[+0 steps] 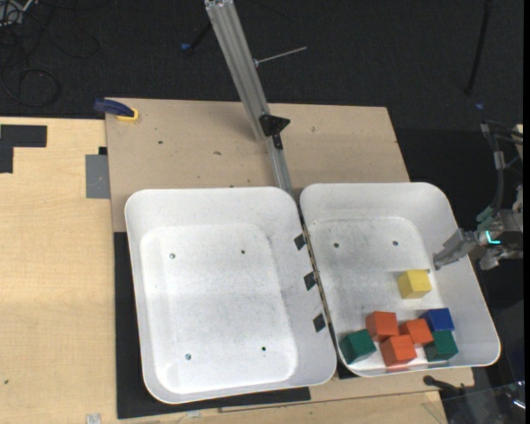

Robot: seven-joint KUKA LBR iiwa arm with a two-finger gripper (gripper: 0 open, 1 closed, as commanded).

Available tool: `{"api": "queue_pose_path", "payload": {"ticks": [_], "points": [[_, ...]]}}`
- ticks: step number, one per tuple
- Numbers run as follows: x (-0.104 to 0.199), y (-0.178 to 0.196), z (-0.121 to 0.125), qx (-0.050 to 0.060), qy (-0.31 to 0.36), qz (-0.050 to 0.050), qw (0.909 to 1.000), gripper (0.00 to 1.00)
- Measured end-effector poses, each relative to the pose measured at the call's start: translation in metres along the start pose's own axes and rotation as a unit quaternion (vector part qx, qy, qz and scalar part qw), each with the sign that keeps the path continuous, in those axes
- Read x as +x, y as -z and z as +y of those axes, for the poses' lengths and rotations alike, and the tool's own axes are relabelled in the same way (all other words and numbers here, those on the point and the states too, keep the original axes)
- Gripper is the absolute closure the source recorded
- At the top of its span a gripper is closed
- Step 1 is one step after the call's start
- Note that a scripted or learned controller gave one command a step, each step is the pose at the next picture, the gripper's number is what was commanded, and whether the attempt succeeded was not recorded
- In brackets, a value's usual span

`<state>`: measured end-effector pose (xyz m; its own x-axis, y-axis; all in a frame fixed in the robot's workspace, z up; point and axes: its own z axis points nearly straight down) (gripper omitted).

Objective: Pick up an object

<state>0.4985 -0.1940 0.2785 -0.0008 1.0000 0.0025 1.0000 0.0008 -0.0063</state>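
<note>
The right bin (380, 206) holds several small blocks near its front right corner. A yellow cube (415, 283) lies apart from the rest. Below it cluster three orange blocks (397, 350), a blue cube (439, 319) and two green blocks (358, 345). My gripper (448, 255) reaches in over the bin's right rim, just up and to the right of the yellow cube. It touches none of the blocks. Most of the arm lies beyond the right edge.
The left bin (216, 290) sits beside the right one, joined along a seam with black clips (308, 280). A slanted aluminium rail (247, 78) rises behind the bins. A small blue and yellow item (117, 109) lies at the board's far left corner.
</note>
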Motion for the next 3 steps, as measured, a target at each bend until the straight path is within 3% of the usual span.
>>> {"api": "queue_pose_path", "payload": {"ticks": [1,3], "points": [[-0.001,0.002,0.0,-0.002,-0.001,-0.001,1.0,0.0],[0.003,-0.107,0.001,0.001,-0.001,0.0,1.0,0.0]]}}
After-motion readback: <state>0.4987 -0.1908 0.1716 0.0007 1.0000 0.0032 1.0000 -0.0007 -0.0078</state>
